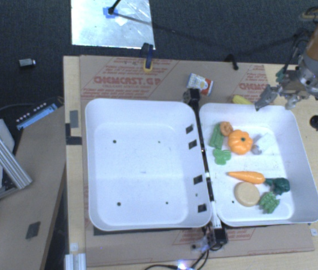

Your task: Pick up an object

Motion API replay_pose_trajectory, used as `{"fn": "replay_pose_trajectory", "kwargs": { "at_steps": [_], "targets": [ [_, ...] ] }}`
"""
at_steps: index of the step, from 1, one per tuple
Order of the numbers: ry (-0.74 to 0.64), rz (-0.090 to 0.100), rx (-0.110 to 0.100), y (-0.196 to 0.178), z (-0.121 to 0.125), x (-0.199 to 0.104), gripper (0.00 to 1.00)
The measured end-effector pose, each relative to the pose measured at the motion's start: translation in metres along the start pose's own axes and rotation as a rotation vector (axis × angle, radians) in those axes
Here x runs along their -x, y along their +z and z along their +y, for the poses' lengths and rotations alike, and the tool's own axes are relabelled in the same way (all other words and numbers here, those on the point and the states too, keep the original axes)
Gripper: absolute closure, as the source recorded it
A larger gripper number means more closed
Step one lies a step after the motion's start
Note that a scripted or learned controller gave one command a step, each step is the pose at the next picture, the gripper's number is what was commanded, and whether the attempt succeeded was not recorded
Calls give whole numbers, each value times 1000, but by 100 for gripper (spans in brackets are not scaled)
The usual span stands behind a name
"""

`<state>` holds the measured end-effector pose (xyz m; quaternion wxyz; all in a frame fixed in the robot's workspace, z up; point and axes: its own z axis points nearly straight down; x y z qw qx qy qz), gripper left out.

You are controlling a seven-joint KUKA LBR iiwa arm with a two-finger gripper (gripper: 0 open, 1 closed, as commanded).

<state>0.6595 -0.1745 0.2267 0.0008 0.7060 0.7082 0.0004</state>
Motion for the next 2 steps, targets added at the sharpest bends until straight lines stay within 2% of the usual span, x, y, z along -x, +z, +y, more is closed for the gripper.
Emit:
{"fn": "replay_pose_trajectory", "kwargs": {
  "at_steps": [1, 2],
  "targets": [
    [-8, 7, -11, 109, -34, -94, 0],
    [-2, 0, 2, 92, -30, -87, 100]
  ]
}}
